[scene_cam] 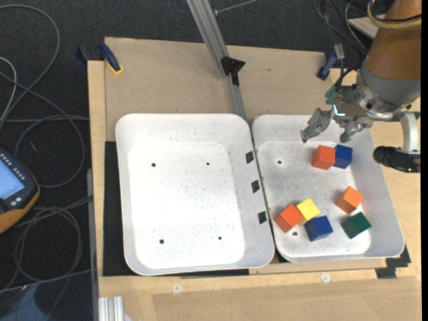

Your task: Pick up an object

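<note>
We have our gripper (329,131) hanging with its fingers spread wide and nothing between them, so no object is picked up yet and the whole grasp and lift are left to do. Just below the fingertips, in the right bin (381,179), sit an orange cube (324,157) and a blue cube (343,156) touching each other, the nearest candidates. Farther below the fingers lie five more: another orange cube (349,199), a green cube (356,225), a yellow cube (308,209), a second blue cube (318,227) and a red-orange cube (290,217).
</note>
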Robot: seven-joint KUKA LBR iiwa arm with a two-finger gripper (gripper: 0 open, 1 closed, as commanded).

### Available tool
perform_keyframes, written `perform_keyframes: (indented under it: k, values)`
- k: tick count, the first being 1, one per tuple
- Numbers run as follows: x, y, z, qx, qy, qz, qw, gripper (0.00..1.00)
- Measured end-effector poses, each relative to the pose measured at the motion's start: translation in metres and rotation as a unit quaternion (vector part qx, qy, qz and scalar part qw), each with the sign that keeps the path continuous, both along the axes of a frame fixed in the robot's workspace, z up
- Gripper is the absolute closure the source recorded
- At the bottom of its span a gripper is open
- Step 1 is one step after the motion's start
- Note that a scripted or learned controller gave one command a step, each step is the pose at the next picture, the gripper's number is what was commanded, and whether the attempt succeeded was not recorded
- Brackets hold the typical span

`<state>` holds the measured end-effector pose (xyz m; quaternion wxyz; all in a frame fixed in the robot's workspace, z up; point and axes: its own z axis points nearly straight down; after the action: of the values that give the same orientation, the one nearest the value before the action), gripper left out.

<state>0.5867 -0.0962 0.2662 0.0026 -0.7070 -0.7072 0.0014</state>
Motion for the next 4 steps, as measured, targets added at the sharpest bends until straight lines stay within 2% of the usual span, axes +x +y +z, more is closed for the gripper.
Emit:
perform_keyframes:
  k: [1, 4]
  values:
    - [0.001, 0.0, 0.003, -0.0004, -0.003, 0.0, 1.0, 0.0]
    - [-0.016, -0.002, -0.167, 0.0002, 0.001, 0.0, 1.0, 0.0]
